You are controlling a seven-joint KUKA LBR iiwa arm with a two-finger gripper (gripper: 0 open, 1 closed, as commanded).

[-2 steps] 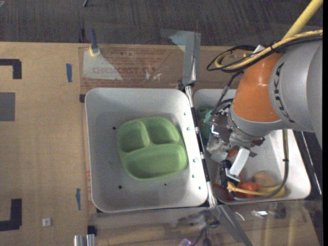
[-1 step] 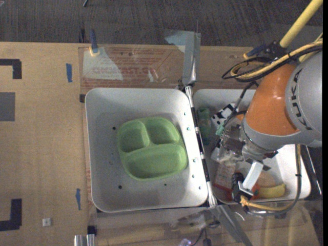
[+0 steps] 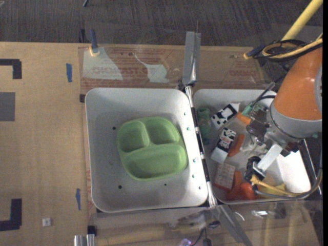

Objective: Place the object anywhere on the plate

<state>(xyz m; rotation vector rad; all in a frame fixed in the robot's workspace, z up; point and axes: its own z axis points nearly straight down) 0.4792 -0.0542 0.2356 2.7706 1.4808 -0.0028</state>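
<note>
Though the red printing on the brown cardboard tabletop (image 3: 154,55) is unreadable, the left shallow white bin (image 3: 97,137) holds the green divided plastic plate (image 3: 151,148). The gripper (image 3: 252,137), whose opening I cannot tell, hangs over the right white bin (image 3: 230,94), where black-and-white labelled boxes (image 3: 225,140) and a small red object (image 3: 245,190) lie.

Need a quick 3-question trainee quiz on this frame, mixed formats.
1. True or false: the green plate lies in the bin on the view's left.
2. How many compartments does the plate have? A) two B) three C) four
3. Fill in: the arm hangs over the cluttered bin, on the view's ____.
Key: 1 true; 2 B; 3 right.
</note>
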